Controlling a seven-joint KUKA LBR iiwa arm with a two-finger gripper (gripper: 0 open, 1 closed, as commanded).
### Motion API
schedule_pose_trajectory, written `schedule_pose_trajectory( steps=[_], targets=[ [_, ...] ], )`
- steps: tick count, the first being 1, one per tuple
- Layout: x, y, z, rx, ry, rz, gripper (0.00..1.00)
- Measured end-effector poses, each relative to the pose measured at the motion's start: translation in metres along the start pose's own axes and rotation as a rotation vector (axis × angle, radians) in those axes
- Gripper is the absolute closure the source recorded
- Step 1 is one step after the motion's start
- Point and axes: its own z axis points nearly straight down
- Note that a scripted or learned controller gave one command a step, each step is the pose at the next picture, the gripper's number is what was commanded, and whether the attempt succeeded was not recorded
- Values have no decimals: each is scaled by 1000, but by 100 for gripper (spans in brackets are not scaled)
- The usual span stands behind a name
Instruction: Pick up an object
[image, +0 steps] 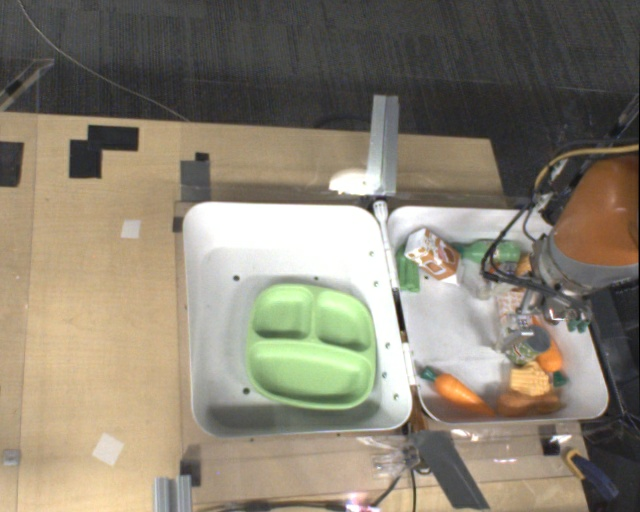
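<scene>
Camera view, two white bins (200, 330), one green tray (312, 345), one carrot (456, 389)

A green three-compartment plate (310, 345) lies flat near the middle of the left bin (210, 300), slightly toward its front edge. In the right bin (440, 320), an orange carrot (458, 389) lies along the front edge by the front-left corner. A small carton with a green side (428, 257) rests in the back-left corner. A yellow corn piece (529, 381) lies near the front-right corner.
</scene>
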Motion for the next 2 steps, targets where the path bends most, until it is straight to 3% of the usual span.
schedule_pose_trajectory(
  steps=[1,2],
  targets=[
    [23,6,6,3,-11,-53,0],
    [62,34,5,3,-12,-57,0]
  ],
)
